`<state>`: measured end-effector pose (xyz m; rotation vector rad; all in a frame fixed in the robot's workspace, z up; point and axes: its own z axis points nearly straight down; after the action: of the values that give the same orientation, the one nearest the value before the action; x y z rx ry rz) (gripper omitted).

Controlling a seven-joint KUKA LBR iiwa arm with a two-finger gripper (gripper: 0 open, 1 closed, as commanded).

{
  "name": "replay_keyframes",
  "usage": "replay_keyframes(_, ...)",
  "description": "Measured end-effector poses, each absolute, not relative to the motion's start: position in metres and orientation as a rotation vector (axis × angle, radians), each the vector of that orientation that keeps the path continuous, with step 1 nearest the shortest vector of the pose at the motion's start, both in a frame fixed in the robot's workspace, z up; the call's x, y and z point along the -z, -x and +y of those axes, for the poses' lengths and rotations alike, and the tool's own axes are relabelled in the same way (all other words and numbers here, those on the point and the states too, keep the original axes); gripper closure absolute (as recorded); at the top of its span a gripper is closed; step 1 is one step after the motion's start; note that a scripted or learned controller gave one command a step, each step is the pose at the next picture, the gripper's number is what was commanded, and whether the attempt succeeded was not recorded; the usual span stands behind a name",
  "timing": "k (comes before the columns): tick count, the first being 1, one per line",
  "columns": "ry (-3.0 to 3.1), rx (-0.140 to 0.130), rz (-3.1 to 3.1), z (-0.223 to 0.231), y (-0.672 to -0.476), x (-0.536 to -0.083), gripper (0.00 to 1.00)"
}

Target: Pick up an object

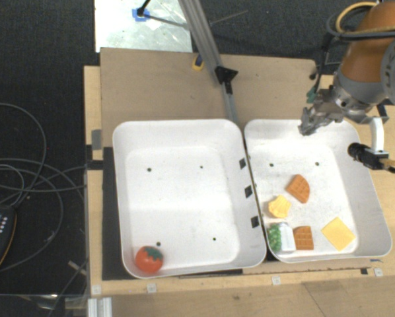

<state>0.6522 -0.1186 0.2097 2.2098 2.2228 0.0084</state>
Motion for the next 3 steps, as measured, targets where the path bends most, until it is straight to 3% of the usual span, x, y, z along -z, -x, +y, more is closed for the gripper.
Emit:
replay_keyframes(1, -2.210, -0.008, 2.223, -0.119, -0.654, -0.265, 1.00)
replay_keyframes(3, -2.210, -0.004, 2.233, -0.011, -0.664, -0.240, 1.00)
